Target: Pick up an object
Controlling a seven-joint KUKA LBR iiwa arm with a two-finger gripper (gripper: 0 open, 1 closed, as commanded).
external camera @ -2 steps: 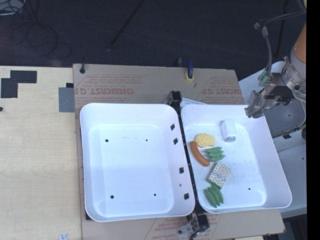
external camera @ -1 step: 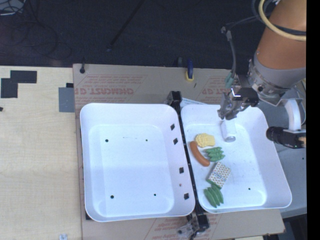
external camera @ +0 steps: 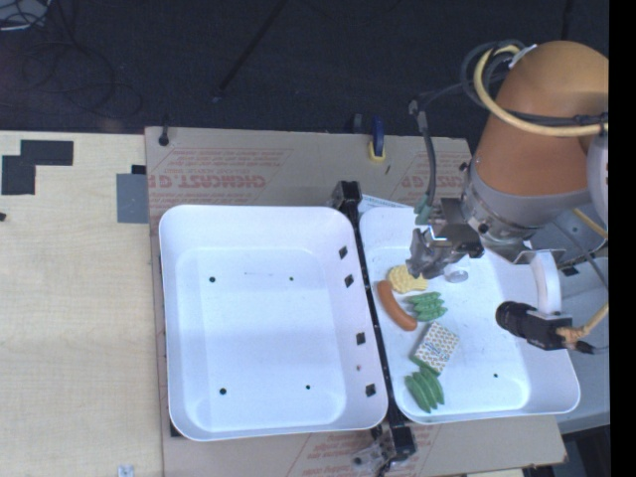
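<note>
Left bin point(external camera: 258, 316) and right bin point(external camera: 494, 364) sit on cardboard point(external camera: 248, 165) over a pale bench point(external camera: 70, 316); dark floor point(external camera: 248, 48) lies behind. The gripper point(external camera: 429, 259) hangs above the right bin; open or closed, unclear.

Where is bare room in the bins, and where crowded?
Left bin: bare wall to wall. Right bin: bare toward its front right corner; crowded along its left side, where corn, carrot, green pods and speckled block sit by the gripper.

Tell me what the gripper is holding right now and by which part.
Cannot tell: the gripper hangs right by the yellow piece in the right bin.
</note>
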